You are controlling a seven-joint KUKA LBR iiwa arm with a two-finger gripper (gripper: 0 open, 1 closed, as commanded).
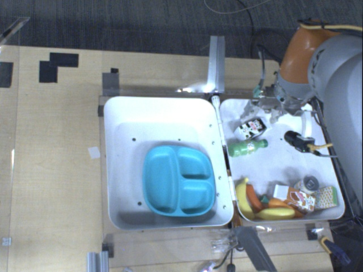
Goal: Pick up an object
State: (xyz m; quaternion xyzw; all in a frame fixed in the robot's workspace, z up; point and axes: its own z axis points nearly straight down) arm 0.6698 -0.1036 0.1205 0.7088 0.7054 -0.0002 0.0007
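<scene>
My gripper [266, 107] hangs over the far part of the right bin [334, 171], reaching in from the upper right. Just below it and to its left lies a small black-and-white object [251, 128], close to the gripper; I cannot tell whether they touch. A green bottle [247, 147] lies on its side by the bin's left wall. Along the near edge sit yellow bananas [245, 196], an orange carrot-like piece [266, 202], a white box [281, 190], an orange printed packet [300, 200], a grey round cap [310, 182] and a green-patterned pad [326, 196].
The left bin [122, 129] holds a blue divided plate [178, 180] toward its near side. A metal post [216, 64] stands behind the divider between the bins. The middle of the right bin has bare floor.
</scene>
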